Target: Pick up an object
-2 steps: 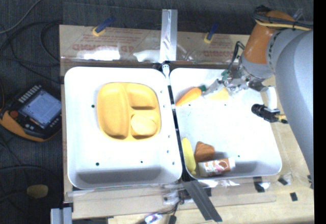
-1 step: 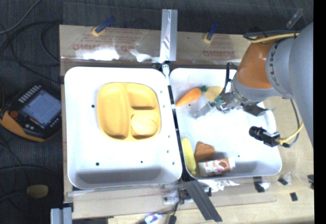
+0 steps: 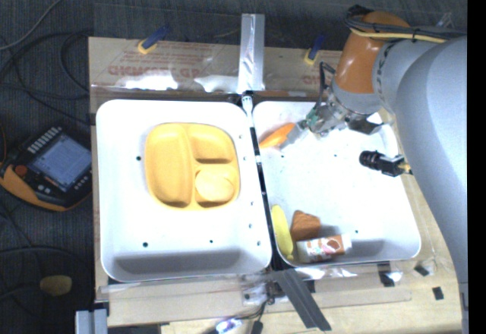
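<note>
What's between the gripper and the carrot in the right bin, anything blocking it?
Nothing visible. The gripper sits right beside the carrot near the top left of the right bin, with bare bin floor around them. The banana and carton lie far off at the bin's near edge.

Light is bright and even from overhead. The 2 white bins are nearly blown out, their rims losing detail. Glare streaks the clear plastic sheet behind them and the metal strip between. Shadows are soft and short, gathering along the bins' near walls. The dark carpet shows grain. The whole frame is slightly soft; the arm blurs at the right.
</note>
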